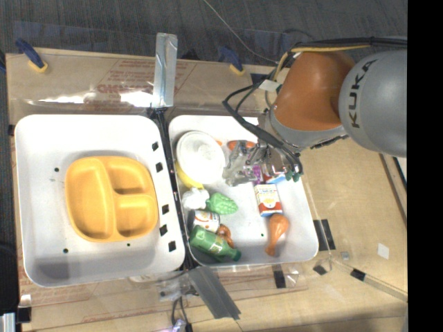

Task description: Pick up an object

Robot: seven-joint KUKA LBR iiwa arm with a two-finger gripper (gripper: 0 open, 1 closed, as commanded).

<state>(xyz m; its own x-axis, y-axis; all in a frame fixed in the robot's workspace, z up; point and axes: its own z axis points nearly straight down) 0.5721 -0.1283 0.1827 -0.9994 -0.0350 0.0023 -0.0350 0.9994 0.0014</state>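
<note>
Nothing is lifted yet. The gripper [243, 163] sits low in the right bin [304, 216]; whether it is clenched, I cannot tell. A small carton [268, 199] lies at its 5 o'clock, ungrasped.

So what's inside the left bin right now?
The left bin holds one thing: a yellow divided tray lying flat, with three compartments that look bare. Whatever bin floor lies under the tray is covered, so I can't tell what's beneath it.

tray [111, 198] yellow | bins [41, 185] white | bottle [214, 245] green | drumstick [277, 231] orange
</note>
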